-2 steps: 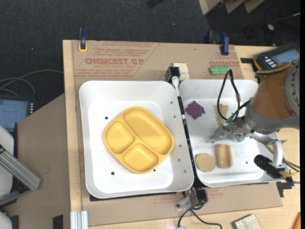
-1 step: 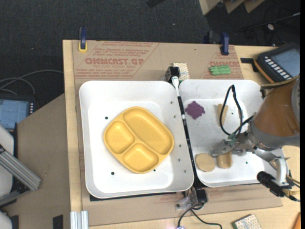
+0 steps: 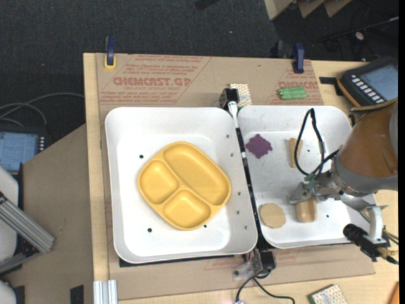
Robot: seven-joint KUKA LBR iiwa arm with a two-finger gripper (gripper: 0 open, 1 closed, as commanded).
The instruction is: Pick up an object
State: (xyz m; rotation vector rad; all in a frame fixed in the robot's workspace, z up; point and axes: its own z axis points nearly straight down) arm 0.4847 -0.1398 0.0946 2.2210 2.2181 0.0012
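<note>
We saw the claw (image 3: 308,199) low in the right bin (image 3: 278,122), just over the tan block (image 3: 306,211); couldn't tell its state. Block looked unlifted, so pick prob. not done.

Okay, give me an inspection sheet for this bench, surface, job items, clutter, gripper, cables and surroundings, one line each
Surface: cardboard-covered bench bearing left bin and right bin, side by side.
Job's things: yellow divided tray in the left bin; purple piece, tan round disc, tan block and pale stick in the right bin.
Clutter: green object on the cardboard behind the right bin.
Gripper: gripper low over the right bin, just above the tan block; a grasp cannot be confirmed.
Cables: black cable looping up from the wrist.
Surroundings: blue clamps at the back edge; dark floor.
</note>
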